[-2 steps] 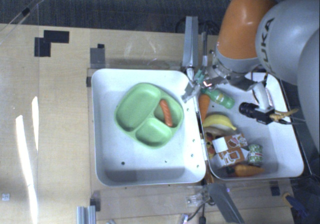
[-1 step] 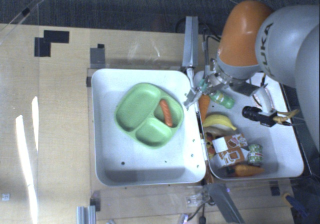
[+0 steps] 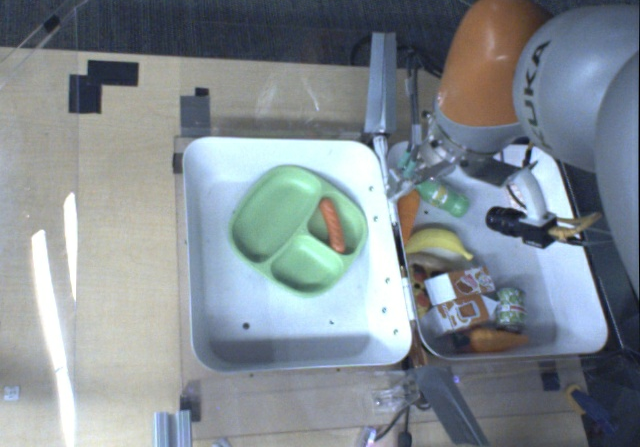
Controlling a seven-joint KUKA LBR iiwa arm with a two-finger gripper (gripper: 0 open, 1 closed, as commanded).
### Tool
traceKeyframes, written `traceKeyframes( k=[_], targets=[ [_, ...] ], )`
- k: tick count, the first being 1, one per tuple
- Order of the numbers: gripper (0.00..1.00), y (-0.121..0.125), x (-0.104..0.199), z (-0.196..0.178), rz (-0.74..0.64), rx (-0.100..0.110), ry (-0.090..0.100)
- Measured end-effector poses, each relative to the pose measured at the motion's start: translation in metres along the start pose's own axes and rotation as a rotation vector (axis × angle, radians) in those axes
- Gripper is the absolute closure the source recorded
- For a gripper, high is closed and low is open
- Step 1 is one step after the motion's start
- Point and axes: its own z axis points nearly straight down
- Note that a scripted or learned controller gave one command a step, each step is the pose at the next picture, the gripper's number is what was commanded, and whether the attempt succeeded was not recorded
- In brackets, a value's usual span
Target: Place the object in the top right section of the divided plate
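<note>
The tool (image 3: 412, 173) hangs over the upper left corner of the right bin (image 3: 592, 327), close to the wall where the two bins meet. Seen from above, it cannot be told whether it is released or clenched, and nothing can be made out in its grasp. Above it sits the arm (image 3: 585, 75), grey with its orange band (image 3: 490, 55), reaching in from the right.

Just beside the tool, lower right, lies a green bottle (image 3: 445, 200). Below the tool an orange piece (image 3: 407, 217) rests against the bin's left wall. A banana (image 3: 440, 243) lies under the bottle. Further down come a white and brown carton (image 3: 458, 301), a small green can (image 3: 510, 306) to its right, and another orange item (image 3: 492, 340) near the bottom wall.

In the left bin (image 3: 215, 340), well apart from the tool, sits the green divided plate (image 3: 272, 207), turned at a slant. An orange-red sausage-shaped object (image 3: 332, 225) lies in the plate's right-hand compartment, along its length. The pale wooden tabletop (image 3: 120, 255) carries both bins.
</note>
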Motion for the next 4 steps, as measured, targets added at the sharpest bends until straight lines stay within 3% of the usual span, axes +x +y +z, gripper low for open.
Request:
traceKeyframes(
  k=[1,2,3,4],
  targets=[
    [1.0,-0.035,0.008,0.021,0.036,0.003,0.001],
    [1.0,-0.021,0.044,0.022,-0.034,0.004,0.002],
    [1.0,-0.05,0.027,0.021,-0.087,0.002,0.001],
    [1.0,0.04,-0.018,0.021,-0.059,0.002,0.001]
  ],
)
